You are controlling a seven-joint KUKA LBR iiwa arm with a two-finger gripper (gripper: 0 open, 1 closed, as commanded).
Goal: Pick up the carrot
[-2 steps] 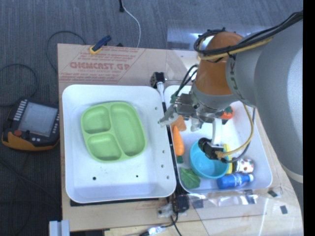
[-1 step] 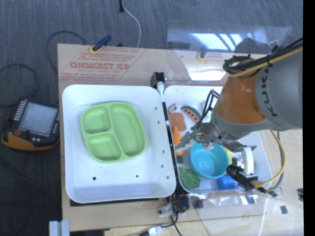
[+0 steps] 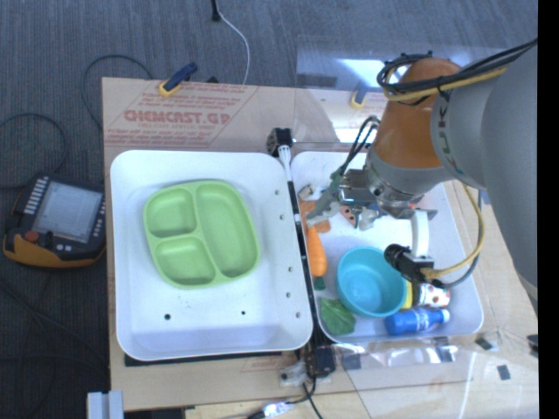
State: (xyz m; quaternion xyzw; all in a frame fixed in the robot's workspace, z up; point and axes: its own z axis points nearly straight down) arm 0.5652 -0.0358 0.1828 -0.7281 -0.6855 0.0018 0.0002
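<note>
Right bin (image 3: 463, 299): on the bench, holding the carrot, bowl and bottle.
Carrot (image 3: 315, 250): lies lengthwise along the right bin's left wall, beside the blue bowl (image 3: 370, 281).
Gripper (image 3: 330, 201): low over the bin's upper left, just above the carrot's top end; whether clenched or released, I cannot tell.
Left bin (image 3: 131, 321): carries a green divided plate (image 3: 201, 232).
Blue bottle (image 3: 417, 319): near the bowl's lower right.

Dark grey carpet (image 3: 105, 16) covers the floor at twelve o'clock. A black cable (image 3: 39, 129) loops toward a handheld controller (image 3: 57, 221) at nine o'clock beside the bench (image 3: 188, 116).
</note>
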